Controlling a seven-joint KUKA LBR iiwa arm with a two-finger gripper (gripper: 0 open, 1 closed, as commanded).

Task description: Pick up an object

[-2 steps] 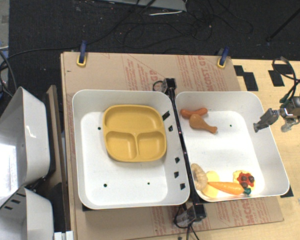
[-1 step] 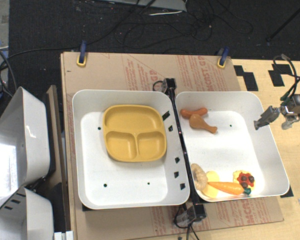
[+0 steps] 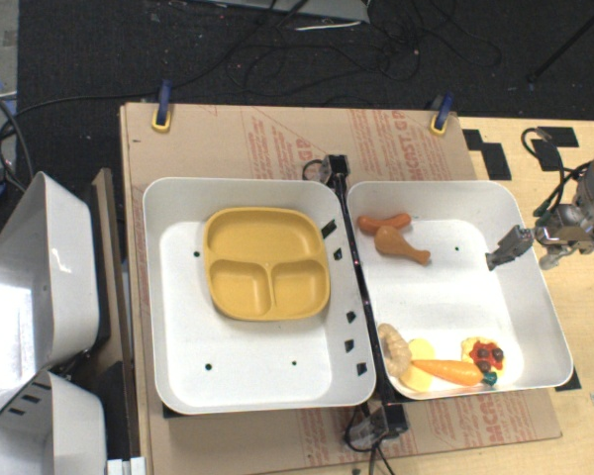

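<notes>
My pincer [image 3: 510, 246]: at the 3 o'clock edge of the right bin [image 3: 535, 295], above its rim; I cannot tell whether it is apart or together, and nothing shows between its tips.
Nearest target: a toy drumstick [image 3: 401, 246] in the right bin's 11 o'clock part, touching or just beside an orange sausage-like piece [image 3: 381, 223].
Direction: the drumstick lies toward 9 o'clock from my pincer, bare bin floor between us.
Long axis: roughly 10 o'clock to 4 o'clock, thin end pointing my way.
Other items: a carrot [image 3: 447, 370], a strawberry-topped piece [image 3: 485, 352] and a pale piece [image 3: 393, 346], clustered at 6 o'clock.
Left bin [image 3: 178, 384]: holds a yellow divided plate [image 3: 267, 263].
Judgement: I must reach across before closing.
</notes>
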